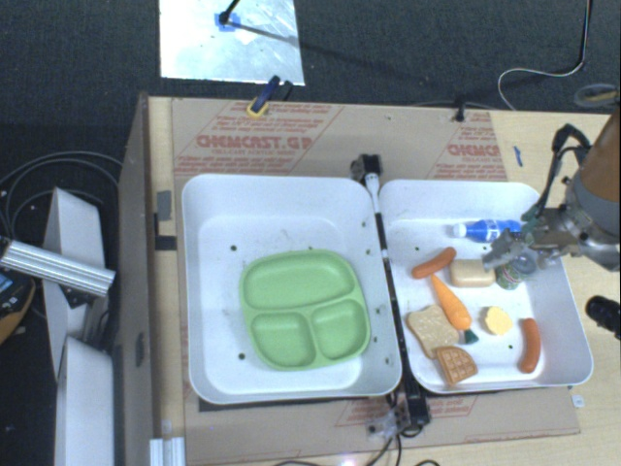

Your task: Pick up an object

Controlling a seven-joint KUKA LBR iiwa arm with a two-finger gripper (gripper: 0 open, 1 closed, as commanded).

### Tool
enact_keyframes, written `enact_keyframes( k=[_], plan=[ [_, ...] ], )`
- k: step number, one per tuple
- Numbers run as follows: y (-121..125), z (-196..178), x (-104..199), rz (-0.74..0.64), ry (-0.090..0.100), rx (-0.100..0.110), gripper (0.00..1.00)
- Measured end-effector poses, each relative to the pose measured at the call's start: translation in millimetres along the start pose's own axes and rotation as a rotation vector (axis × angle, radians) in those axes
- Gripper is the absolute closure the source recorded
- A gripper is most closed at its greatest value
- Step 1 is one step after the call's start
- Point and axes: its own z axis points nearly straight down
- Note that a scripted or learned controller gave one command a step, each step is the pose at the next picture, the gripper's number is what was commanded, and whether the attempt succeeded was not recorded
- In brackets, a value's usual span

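Landmark: carrot [451,304], mid right bin [558,352]. Cracker [455,363], bread slice [432,326] nearer than carrot. Cheese round [498,319], sausage [529,345] right of carrot. Beige block [472,273], hot dog [434,262] just beyond carrot. Blue bottle [482,229] farther. Gripper [511,263] just right of beige block; grip state: cannot tell.

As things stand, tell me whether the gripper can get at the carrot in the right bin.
Probably yes. The carrot lies in the open in the right bin, with nothing on top of it. The gripper hovers just up and to its right. A bread slice and a beige block crowd its sides.
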Motion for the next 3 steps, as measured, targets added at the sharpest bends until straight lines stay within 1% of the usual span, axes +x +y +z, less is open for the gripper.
enact_keyframes(
  k=[1, 2, 3],
  plan=[
    [9.3, 142.8, 9.3, 0.002, 0.002, 0.005, 0.0],
    [-21.1, 160.5, 35.4, 0.003, -0.004, -0.013, 0.0],
    [-19.8, 150.1, 37.4, 0.001, 0.001, -0.013, 1.0]
  ],
)
